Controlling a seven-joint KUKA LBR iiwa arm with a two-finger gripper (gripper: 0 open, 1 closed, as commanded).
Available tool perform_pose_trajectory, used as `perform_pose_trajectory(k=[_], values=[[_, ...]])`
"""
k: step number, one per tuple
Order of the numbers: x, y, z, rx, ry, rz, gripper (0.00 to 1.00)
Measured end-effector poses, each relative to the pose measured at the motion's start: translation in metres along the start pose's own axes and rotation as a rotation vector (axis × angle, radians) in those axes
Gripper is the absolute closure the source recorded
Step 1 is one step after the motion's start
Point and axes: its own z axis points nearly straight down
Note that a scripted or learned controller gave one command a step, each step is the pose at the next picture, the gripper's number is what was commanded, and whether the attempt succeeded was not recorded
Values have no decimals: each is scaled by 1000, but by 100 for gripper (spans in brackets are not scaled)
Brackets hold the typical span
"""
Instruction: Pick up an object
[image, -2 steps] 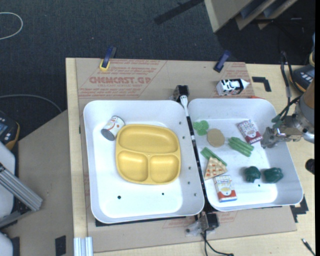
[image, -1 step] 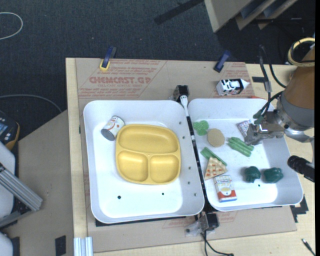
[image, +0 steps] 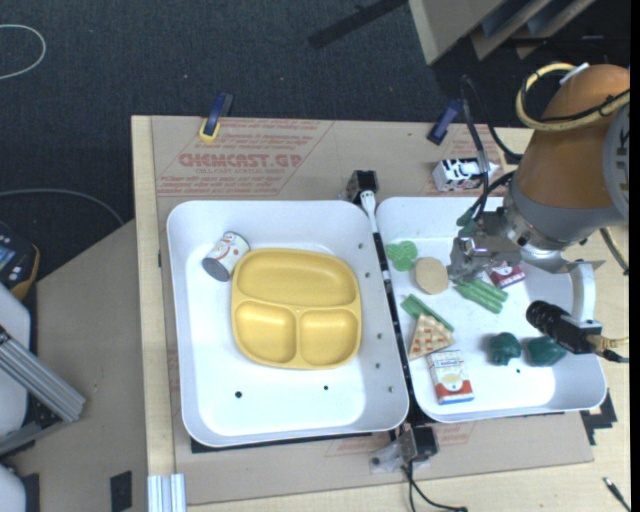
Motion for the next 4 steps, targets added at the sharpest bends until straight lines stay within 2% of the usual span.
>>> perform_pose_trajectory(k=[1,2,3,4], values=[[36,6,17,7,1,4,100],[26,-1,19,7,-1,9,100],[22,3,-1,-1,-2,7,100],[30,4,2,2,-2,7,100]])
